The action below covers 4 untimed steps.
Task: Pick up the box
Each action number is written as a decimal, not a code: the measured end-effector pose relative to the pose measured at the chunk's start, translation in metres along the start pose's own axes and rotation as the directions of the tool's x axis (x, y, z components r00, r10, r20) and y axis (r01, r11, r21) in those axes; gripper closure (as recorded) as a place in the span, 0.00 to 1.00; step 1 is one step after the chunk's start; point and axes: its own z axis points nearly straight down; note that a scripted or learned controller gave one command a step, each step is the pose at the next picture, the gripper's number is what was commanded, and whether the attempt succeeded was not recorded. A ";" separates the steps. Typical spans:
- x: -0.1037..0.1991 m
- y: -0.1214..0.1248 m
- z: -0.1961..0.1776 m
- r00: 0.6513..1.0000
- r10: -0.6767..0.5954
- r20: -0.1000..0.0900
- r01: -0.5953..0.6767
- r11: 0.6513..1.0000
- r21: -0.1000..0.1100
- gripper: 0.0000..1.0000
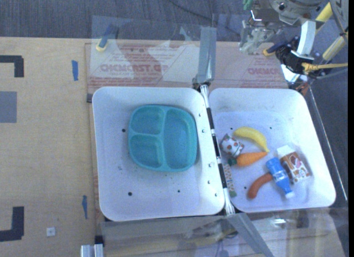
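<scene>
The box (293,164), a small brown and white carton, lies near the right edge of the right bin (318,120), touching a blue bottle (278,176). My gripper (254,39) hangs high beyond the bin's far edge, over the cardboard at the top right, well away from the box. Nothing shows between its fingers.
The right bin also holds a banana (251,137), a carrot (250,159), a sausage (258,185) and a small patterned packet (230,145). A teal divided plate (163,137) lies in the left bin (110,156). A metal divider (207,62) stands between the bins at the back.
</scene>
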 end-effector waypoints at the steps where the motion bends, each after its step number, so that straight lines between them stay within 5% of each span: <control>1: 0.032 -0.017 0.078 1.000 0.001 -0.006 -0.001 1.000 0.029 1.00; 4: 0.029 -0.013 0.045 1.000 0.007 -0.006 -0.006 1.000 0.018 1.00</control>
